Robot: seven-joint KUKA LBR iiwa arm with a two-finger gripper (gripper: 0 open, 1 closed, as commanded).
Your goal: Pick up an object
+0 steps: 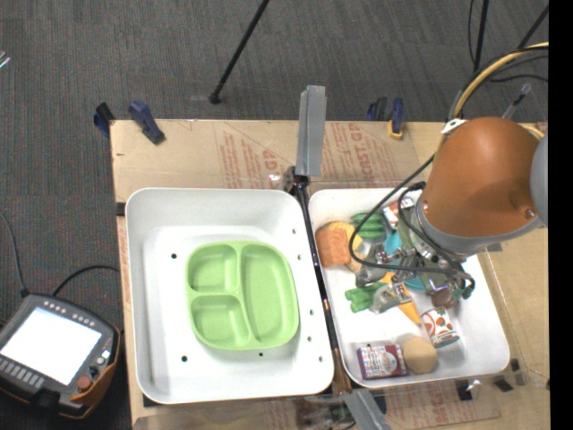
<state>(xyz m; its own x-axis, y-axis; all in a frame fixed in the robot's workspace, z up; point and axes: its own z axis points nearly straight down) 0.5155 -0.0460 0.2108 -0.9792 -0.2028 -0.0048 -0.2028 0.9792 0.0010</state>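
My arm's orange band (479,182) hangs over the right bin (488,348), and the gripper (405,280) is down among the pile of objects in its middle. Around it lie an orange-brown bread-like piece (333,244), green pieces (360,298), teal pieces (392,240) and an orange carrot-like piece (407,312). Nearer the front are a small red and white carton (440,327), a tan rounded object (417,354) and a purple packet (380,360). The wrist hides part of the pile.
The left bin (152,231) holds a light green divided plate (242,295) with three compartments. A grey upright post (311,137) stands behind the gap between the bins. Clamps (143,119) grip the cardboard-covered bench's back edge. A handheld pendant (54,352) lies at the lower left.
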